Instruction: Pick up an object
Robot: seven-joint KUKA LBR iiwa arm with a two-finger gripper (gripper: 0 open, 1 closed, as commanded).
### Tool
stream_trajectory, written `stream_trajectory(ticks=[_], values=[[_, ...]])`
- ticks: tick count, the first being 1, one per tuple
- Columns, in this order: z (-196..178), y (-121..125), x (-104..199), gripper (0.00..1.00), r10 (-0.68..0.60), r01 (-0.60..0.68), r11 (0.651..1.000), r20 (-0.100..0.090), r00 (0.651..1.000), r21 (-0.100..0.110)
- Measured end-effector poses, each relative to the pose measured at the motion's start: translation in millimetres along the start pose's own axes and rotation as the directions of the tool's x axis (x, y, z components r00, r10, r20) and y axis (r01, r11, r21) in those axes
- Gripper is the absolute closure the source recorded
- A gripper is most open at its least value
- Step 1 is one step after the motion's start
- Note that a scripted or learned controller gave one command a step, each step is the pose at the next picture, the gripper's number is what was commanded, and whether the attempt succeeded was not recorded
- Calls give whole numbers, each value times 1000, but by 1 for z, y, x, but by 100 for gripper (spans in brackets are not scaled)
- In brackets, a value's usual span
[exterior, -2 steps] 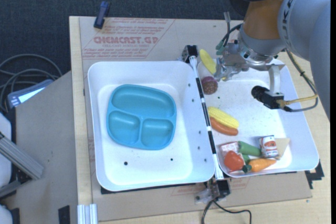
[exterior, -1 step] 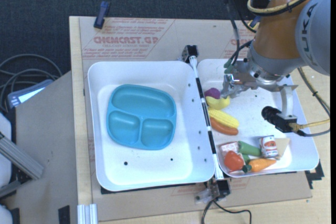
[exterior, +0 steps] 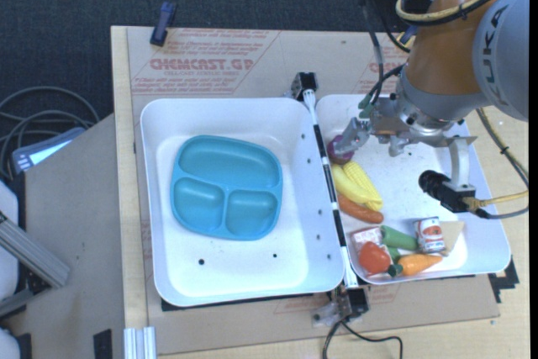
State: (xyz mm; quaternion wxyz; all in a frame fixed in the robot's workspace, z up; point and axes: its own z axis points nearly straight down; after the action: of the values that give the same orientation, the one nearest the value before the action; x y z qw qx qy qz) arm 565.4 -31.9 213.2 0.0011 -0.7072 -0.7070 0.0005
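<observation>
Your gripper [exterior: 353,139], fingers closed on a purple plum-like toy [exterior: 340,150] against the right bin's [exterior: 492,252] left wall, could lose it, since the round fruit may roll free.

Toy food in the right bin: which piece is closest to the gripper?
The small purple round piece at the bin's left wall, right beside the gripper. The yellow corn cob, orange carrots and small can lie farther toward the bin's near end.
</observation>
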Motion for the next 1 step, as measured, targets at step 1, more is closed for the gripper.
stream_trajectory(ticks=[1], values=[[27,-74,-29,0,1,-1,1000,1,1000,1]])
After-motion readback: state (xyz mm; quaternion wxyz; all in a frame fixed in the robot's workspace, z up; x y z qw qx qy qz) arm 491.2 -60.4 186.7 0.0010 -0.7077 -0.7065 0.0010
